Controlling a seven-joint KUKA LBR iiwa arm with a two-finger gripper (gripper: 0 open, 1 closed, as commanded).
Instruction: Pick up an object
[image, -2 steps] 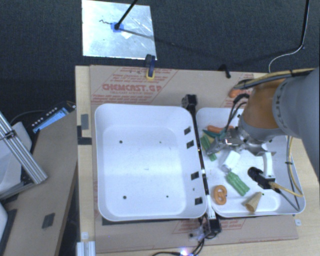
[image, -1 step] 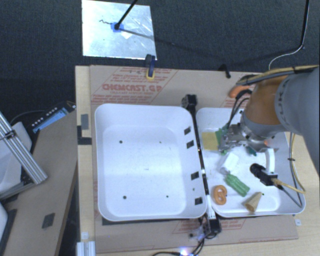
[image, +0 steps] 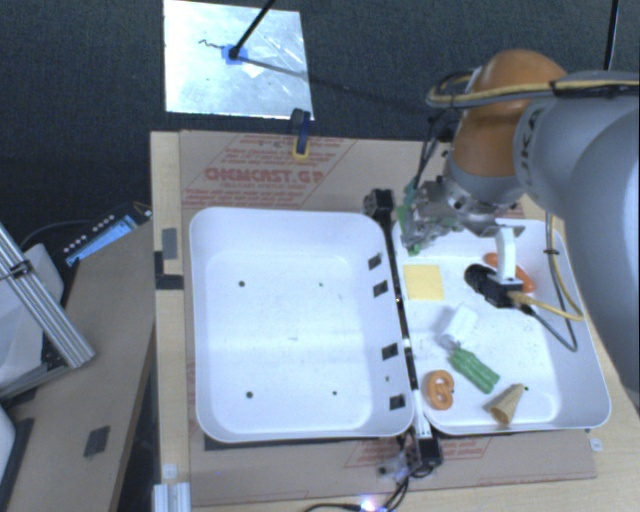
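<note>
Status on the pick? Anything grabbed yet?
Done: the arm has reached over the right bin, gripper low at its far-left corner. In hand: nothing seen between the fingers. Left: the whole grasp; the yellow square, orange pretzel, green piece and cone all lie on the bin floor.

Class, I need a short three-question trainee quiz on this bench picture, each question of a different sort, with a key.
1. True or false: the yellow square lies in the left bin.
2. Which lies nearest the right bin's front edge? A yellow square B cone C white block
3. Fill in: the orange ring lies beside the green ____.

Key: 1 false; 2 B; 3 pickle
</note>
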